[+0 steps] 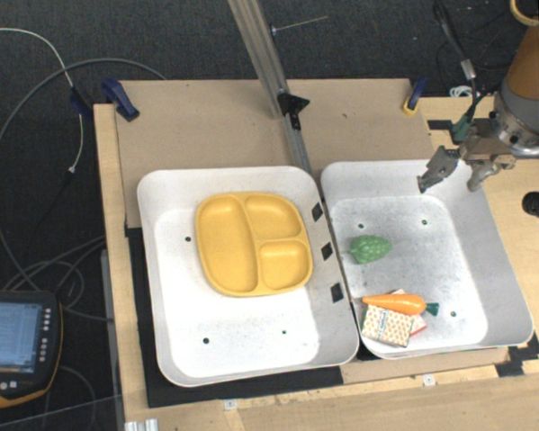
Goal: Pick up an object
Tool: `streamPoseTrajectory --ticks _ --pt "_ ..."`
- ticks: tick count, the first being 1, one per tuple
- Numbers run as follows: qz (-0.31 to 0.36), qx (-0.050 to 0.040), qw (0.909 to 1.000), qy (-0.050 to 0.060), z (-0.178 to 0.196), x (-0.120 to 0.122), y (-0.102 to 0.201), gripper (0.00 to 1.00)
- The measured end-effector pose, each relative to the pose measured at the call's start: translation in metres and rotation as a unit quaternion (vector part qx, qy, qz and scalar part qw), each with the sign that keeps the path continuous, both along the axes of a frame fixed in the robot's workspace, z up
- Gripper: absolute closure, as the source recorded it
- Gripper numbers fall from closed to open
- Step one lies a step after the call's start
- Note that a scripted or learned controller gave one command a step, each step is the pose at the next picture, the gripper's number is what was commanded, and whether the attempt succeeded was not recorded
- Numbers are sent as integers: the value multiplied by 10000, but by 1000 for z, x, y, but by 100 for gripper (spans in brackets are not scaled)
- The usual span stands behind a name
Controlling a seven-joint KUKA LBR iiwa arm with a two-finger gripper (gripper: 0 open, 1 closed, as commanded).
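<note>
Green knobbly soft toy (370, 248) lies mid right white bin (487, 244), alone, well apart from orange carrot (396, 303) and patterned packet (388, 325) at near edge. Gripper (455, 175) hovers over far right corner, fingers spread, empty. Best: centre above toy, descend straight, close across narrow width.

Colours in the two white bins (166, 215)

Yellow tray (251, 243); green toy (370, 248); orange carrot (396, 303); tan patterned packet (388, 325); pale wood tabletop (201, 114).
</note>
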State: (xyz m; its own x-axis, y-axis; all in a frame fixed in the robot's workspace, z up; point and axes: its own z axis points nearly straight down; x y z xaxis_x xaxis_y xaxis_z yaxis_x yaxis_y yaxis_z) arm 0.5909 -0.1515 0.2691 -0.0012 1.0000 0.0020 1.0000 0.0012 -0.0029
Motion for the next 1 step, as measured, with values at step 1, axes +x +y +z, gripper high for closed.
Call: streamPoseTrajectory --ticks 1 --pt "0 0 10000 0 0 0 0 0"
